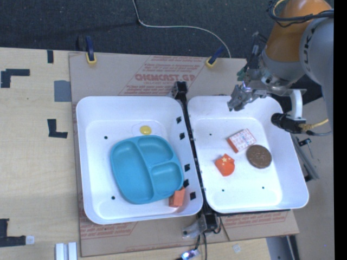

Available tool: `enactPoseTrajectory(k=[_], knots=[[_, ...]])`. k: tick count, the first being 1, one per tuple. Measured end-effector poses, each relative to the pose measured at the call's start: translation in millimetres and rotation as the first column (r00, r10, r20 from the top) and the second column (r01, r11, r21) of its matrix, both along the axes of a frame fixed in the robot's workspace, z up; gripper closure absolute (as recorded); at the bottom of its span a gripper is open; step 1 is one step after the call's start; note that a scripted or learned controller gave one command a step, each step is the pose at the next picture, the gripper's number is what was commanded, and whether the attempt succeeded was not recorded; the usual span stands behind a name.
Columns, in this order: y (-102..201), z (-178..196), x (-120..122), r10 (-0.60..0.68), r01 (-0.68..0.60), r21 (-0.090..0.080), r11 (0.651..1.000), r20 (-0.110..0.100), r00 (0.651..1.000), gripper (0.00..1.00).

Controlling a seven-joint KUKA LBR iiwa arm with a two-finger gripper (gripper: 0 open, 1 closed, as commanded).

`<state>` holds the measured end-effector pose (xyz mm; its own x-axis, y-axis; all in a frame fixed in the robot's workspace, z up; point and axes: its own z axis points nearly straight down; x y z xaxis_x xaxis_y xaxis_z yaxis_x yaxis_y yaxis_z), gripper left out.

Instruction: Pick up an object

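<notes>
Camera view looks down at a slant on a counter [32, 145] with black tape marks at its nine o'clock side and a sheet of brown cardboard [157, 77] under two shallow white bins. Two clamps, one at eleven o'clock [90, 56] and one at one o'clock [216, 57], pin the cardboard's far edge.

Left bin [92, 112] holds a blue divided plate [146, 168], lying flat and tilted toward its five o'clock corner. A small yellow piece [145, 129] sits just beyond the plate's twelve o'clock rim, close but apart. An orange block [177, 198] rests against the plate's five o'clock edge, near the bin wall.

Right bin [293, 199] carries three things grouped near its middle: an orange-red toy [225, 164] at seven o'clock of the group, a red and white card-like packet [242, 140] at twelve o'clock, and a round brown disc [259, 156] at three o'clock, just beside the packet's corner.

At the bin's twelve o'clock rim hangs the hand [237, 102], pointing down and to the left, well apart from all three things and with nothing between its fingers. Whether those fingers are spread or pressed together I cannot tell. Behind it, at two o'clock, rises the grey arm [320, 42] with its orange band [295, 26].
</notes>
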<state>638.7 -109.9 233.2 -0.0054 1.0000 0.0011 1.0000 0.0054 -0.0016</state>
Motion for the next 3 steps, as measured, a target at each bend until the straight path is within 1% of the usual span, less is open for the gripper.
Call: enactPoseTrajectory(k=[1,2,3], knots=[[56,-12,5,0.001,-0.001,0.0,1.0,-0.001,1.0,1.0],[101,-9,4,0.001,-0.001,0.0,1.0,0.0,1.0,1.0],[152,-11,16,0.001,-0.001,0.0,1.0,0.0,1.0,1.0]])
